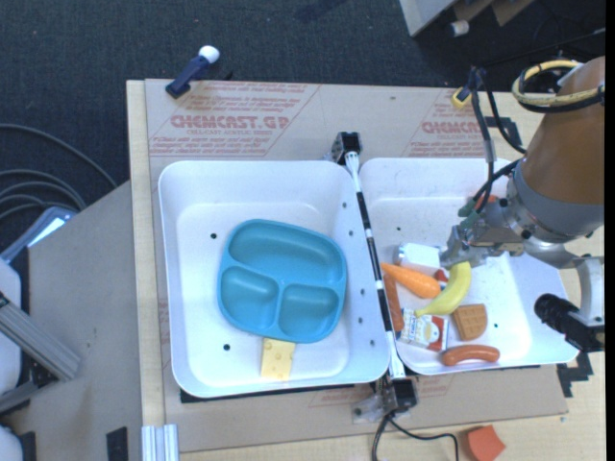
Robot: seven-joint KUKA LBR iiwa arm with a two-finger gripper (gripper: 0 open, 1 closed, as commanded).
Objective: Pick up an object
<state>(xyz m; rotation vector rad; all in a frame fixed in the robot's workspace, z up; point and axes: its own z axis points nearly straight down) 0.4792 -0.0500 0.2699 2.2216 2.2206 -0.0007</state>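
The gripper (465, 246) hangs low over the right bin (423, 176); whether it is open or closed cannot be told from this slant. The banana (450, 291) lies just below and slightly to the left of it, nearly touching, and looks like the likeliest thing to pick up. Its long axis runs diagonally, upper end close under the gripper, lower end trailing away down-left. Beside it lie a carrot (411, 279), a slice of toast (470, 322) and a sausage (469, 355), all farther from the gripper.
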